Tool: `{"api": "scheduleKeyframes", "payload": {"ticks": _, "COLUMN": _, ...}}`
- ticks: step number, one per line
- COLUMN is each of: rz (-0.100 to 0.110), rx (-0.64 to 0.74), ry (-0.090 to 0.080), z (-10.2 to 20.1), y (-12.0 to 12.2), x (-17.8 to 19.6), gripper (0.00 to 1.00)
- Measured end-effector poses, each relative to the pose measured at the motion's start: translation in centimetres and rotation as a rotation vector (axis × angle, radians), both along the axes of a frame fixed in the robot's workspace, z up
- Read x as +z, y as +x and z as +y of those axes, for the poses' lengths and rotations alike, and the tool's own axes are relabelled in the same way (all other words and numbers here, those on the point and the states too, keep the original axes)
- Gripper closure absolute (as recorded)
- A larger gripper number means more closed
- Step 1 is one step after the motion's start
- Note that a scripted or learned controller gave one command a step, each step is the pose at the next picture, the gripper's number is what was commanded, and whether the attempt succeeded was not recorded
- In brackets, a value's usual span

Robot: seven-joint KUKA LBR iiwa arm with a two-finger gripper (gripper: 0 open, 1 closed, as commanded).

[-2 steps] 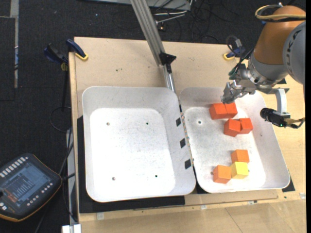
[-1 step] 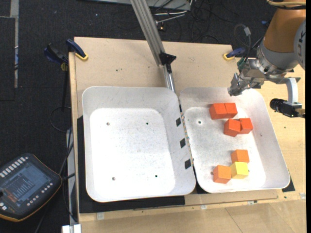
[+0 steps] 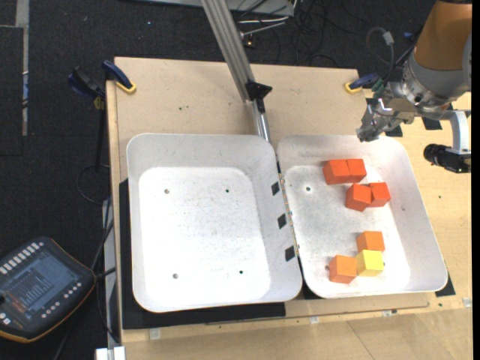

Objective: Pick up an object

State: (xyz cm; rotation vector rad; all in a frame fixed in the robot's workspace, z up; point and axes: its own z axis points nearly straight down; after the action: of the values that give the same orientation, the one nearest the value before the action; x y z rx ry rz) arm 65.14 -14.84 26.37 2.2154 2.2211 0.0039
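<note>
The right bin [image 3: 420, 276] holds several blocks. Two orange blocks [image 3: 345, 171] lie side by side near its far end, and another orange pair [image 3: 367, 196] sits just below them. Toward the front, an orange block [image 3: 370, 241] stands above a yellow block [image 3: 371, 262], with one more orange block [image 3: 342, 268] to the yellow one's left. My gripper [image 3: 373, 128] hangs over the far right rim of this bin, above and to the right of the upper orange pair. Nothing is visible between its fingers.
The left bin [image 3: 150, 156] lies beside the right one, on the wooden bench. A metal pole [image 3: 229, 40] slants down to the gap between the bins. Clamps [image 3: 112, 73] sit at the bench's far corners, and a teach pendant [image 3: 37, 287] rests at the lower left.
</note>
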Motion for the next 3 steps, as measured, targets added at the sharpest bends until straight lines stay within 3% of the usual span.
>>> {"api": "scheduleKeyframes", "payload": {"ticks": 2, "rz": 0.008, "rx": 0.005, "ry": 0.003, "z": 10.0, "y": -1.7, "x": -1.1, "gripper": 1.00}}
{"api": "scheduleKeyframes", "payload": {"ticks": 3, "rz": 0.009, "rx": 0.004, "ry": 0.002, "z": 14.2, "y": -4.1, "x": -2.3, "gripper": 1.00}}
